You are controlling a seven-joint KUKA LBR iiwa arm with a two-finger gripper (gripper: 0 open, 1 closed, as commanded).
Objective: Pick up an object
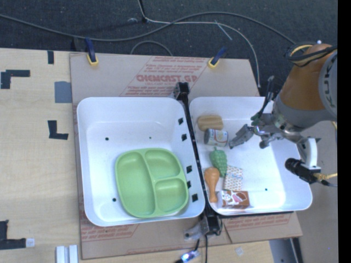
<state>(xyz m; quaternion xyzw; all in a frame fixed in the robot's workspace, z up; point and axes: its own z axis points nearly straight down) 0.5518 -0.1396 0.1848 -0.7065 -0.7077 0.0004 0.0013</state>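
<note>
The right bin (274,163) holds several small objects along its left side. They are a tan bread-like piece (210,121), a small silver can (216,137), a green leafy toy (219,159), an orange carrot-like toy (211,179), a patterned packet (233,177) and a brown-red packet (236,199). My gripper (253,139) hangs over the middle of this bin, just right of the can. It is open, with nothing between its fingers. The left fingertip (238,140) points toward the can, close to it but apart from it.
In the left bin (93,147) lies a green divided plate (152,182). A black divider (189,147) joins the two bins. The grey and orange arm (307,92) covers the right bin's far right corner. Cables run across the dark floor at the back.
</note>
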